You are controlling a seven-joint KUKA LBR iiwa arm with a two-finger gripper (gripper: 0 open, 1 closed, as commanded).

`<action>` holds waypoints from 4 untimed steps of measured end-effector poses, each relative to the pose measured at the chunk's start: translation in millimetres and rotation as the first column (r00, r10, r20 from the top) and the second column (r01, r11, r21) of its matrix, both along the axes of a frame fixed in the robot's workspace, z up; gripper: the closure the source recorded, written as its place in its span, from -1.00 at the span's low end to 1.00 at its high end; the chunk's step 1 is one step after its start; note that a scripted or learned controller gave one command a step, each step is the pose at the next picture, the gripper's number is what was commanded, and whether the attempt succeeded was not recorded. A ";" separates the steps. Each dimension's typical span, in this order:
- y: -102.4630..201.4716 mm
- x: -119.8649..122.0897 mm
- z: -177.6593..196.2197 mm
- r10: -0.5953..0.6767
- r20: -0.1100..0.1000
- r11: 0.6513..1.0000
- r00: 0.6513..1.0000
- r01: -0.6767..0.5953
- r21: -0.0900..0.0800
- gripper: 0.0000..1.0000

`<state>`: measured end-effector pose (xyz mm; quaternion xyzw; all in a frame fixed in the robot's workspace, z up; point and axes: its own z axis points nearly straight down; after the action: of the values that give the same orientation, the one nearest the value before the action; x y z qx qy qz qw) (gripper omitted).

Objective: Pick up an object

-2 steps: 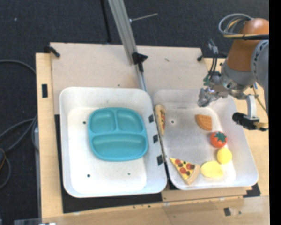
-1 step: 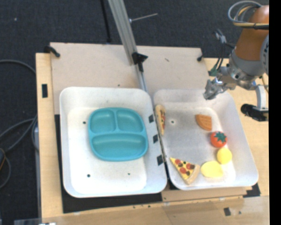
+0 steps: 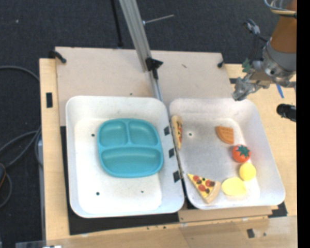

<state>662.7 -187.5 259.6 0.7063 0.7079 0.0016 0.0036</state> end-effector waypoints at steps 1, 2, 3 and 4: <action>51.0 -5.1 9.1 0.004 -0.005 1.000 1.000 -0.004 0.003 1.00; 110.1 -7.8 13.5 0.005 -0.006 1.000 1.000 -0.005 0.004 1.00; 161.1 -3.9 12.7 0.005 -0.007 1.000 1.000 -0.005 0.003 1.00; 214.5 -2.3 1.7 0.005 -0.010 1.000 1.000 -0.005 0.004 1.00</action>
<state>660.3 26.9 261.3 0.7046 0.7096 -0.0007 -0.0014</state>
